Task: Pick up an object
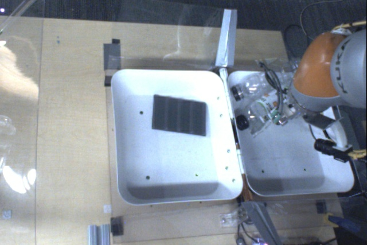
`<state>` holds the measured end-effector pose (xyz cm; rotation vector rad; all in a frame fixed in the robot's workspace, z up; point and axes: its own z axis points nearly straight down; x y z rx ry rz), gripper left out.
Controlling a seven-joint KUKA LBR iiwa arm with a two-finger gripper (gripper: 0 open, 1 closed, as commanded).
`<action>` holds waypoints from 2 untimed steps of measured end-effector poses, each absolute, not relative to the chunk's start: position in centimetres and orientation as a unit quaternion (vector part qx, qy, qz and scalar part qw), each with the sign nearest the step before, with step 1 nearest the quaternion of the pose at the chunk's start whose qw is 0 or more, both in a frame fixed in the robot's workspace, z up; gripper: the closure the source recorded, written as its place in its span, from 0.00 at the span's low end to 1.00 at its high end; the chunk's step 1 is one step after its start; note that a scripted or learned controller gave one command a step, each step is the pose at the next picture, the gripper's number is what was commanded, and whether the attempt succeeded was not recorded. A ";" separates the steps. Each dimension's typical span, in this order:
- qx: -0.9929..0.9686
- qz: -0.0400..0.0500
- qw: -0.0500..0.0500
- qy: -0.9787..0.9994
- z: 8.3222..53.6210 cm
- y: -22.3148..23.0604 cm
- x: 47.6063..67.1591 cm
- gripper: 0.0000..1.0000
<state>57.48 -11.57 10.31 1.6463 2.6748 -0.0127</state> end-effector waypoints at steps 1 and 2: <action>0.569 -0.014 -0.031 0.821 8.5 -12.3 62.6 0.00; 0.625 -0.031 -0.047 0.779 8.2 -11.6 64.3 0.00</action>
